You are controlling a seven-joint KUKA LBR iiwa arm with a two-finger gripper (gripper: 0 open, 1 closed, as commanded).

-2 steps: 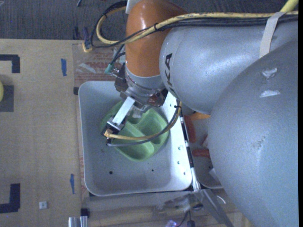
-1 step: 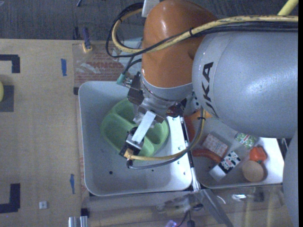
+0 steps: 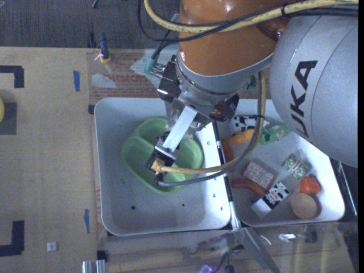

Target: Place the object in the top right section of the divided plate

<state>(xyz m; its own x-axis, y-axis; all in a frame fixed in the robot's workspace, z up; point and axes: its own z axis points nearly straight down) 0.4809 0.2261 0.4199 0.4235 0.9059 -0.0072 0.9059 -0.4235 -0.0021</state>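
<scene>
Plywood bench [image 3: 45, 169] w/ blue tape marks [image 3: 77, 80], dark carpet [image 3: 51, 7] behind.

The divided plate [image 3: 142, 152] is light green and sits in a white bin [image 3: 114, 198]. The arm [image 3: 318, 67] is grey with black lettering, and its band [image 3: 227, 21] is glossy orange; a yellow cable [image 3: 170, 24] loops across it. In the 2nd white bin [image 3: 335, 203], 2 small cartons [image 3: 275, 195] carry black-and-white cow patches, beside a tan egg-shaped item [image 3: 304, 206], an orange piece [image 3: 310, 184] and a green-and-white packet [image 3: 296, 166]. The bench [image 3: 45, 169] is pale wood with blue tape marks [image 3: 76, 81].
</scene>
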